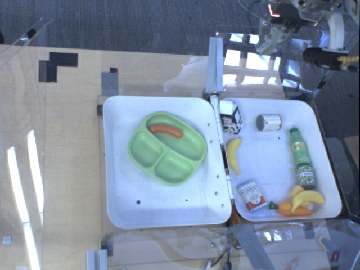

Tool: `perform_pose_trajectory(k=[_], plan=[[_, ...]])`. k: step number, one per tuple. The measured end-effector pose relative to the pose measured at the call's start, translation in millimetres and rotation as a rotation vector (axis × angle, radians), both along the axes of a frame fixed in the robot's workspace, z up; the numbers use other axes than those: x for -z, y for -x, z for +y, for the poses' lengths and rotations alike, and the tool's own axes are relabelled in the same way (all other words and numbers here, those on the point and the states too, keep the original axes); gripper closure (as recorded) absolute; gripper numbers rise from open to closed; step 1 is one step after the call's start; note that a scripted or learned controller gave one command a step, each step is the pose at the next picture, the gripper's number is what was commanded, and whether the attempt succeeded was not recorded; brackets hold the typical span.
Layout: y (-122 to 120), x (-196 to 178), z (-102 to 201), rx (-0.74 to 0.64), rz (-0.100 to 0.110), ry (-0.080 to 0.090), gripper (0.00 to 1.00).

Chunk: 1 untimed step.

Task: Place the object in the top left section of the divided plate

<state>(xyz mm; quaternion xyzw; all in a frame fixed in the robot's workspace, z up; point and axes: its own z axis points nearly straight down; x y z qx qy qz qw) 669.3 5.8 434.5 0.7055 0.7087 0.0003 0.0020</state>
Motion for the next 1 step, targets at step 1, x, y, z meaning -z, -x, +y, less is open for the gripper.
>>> perform_pose_trajectory(k=[1], plan=[[20.7,-0.3,-71.7,0.053,0.001,0.000,1.00]])
